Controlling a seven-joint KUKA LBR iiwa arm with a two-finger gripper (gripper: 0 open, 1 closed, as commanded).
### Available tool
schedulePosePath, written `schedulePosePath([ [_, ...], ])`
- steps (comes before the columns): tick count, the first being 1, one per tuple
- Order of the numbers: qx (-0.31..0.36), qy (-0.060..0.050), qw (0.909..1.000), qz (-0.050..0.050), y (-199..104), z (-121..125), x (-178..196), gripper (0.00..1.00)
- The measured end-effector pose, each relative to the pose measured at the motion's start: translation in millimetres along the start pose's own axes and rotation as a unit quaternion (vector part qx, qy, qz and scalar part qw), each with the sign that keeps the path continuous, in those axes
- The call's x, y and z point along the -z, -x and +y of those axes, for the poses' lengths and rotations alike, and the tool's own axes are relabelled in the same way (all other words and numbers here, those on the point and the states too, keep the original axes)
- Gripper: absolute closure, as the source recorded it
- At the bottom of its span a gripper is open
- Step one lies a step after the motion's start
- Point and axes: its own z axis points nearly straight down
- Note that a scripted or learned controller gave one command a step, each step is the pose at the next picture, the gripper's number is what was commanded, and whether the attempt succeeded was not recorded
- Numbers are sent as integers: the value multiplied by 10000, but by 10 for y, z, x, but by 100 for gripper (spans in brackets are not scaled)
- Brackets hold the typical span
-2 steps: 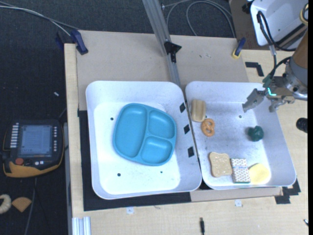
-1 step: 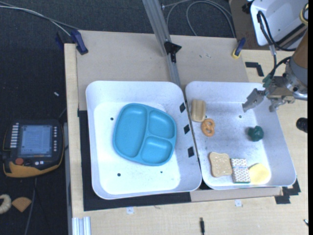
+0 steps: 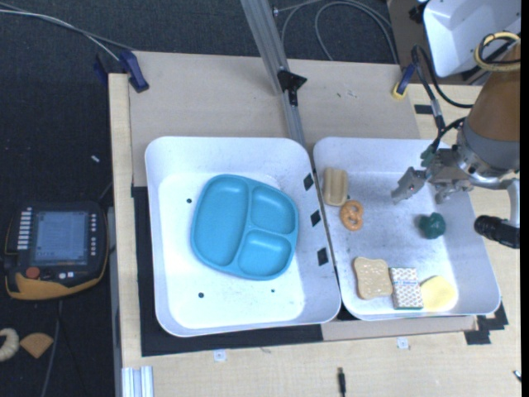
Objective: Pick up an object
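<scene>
My gripper [image 3: 420, 193] hangs over the right bin [image 3: 388, 160] near its far right side. Its fingers [image 3: 403, 186] stand open with nothing between them. A small dark green object [image 3: 430, 225] lies just below and to the right of the fingertips, apart from them. Further left in that bin lie a tan bread piece [image 3: 335, 186] and an orange pretzel [image 3: 351, 215]. Along the near edge sit a toast slice [image 3: 372, 277], a checkered wafer [image 3: 405, 288] and a yellow piece [image 3: 438, 292].
The left bin [image 3: 165, 222] holds a blue divided plate [image 3: 245, 225]. A metal pole [image 3: 273, 40] slants down to the gap between the bins. A handheld control pendant [image 3: 56, 246] lies off the bench at the left.
</scene>
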Motion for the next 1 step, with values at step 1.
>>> schedulePosePath([
  [1, -4, 6, 10000, -2, 19, 48, -443, 0],
])
